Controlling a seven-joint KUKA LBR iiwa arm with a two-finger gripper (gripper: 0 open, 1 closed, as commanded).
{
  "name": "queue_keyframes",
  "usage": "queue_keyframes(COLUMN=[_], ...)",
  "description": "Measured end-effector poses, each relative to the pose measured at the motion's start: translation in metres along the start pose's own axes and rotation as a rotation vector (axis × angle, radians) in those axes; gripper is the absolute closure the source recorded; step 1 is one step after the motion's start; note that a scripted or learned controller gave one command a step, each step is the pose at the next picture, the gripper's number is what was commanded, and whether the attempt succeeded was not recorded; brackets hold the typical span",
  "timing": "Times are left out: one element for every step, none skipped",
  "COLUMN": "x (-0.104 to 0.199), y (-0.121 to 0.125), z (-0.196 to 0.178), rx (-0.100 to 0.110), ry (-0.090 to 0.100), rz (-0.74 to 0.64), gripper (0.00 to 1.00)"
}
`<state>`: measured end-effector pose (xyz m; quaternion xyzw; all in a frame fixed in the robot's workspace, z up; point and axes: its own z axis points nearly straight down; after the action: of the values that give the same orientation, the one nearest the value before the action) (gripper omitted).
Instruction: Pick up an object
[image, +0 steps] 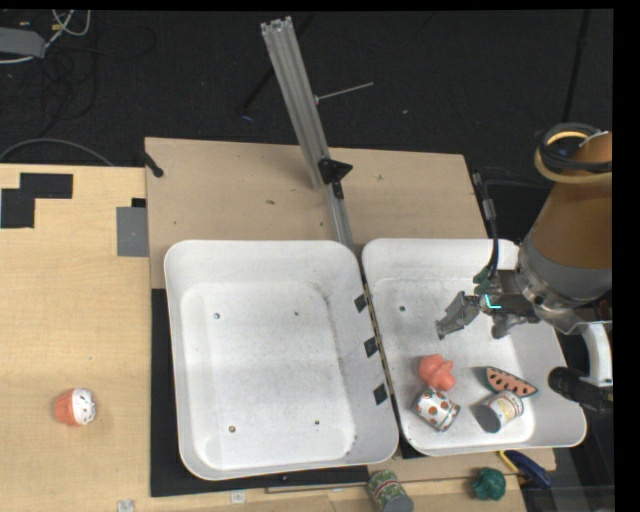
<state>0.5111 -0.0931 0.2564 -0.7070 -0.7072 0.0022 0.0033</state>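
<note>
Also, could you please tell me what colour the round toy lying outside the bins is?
The round toy is orange-red with a white face, seen in the camera view.

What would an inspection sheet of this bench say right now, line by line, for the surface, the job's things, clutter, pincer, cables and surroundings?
Surface: two shallow white bins, left bin and right bin, on a tan board.
Job's things: in the right bin's near end, a pink rounded toy, a white patterned cup on its side, a small grey-ended can, an orange watermelon-slice toy.
Clutter: orange-and-white ball on the left table; green toy and dark can in front of the bins.
Pincer: pincer over the right bin, above the pink toy, holding nothing.
Cables: loose cables on the dark floor, far left.
Surroundings: slanted aluminium rail behind the bins.
</note>
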Motion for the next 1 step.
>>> queue_keyframes(x=[-0.0017], y=[0.0005], z=[-0.0018], rx=[-0.005], ry=[-0.001], rz=[0.003], gripper=[0.0])
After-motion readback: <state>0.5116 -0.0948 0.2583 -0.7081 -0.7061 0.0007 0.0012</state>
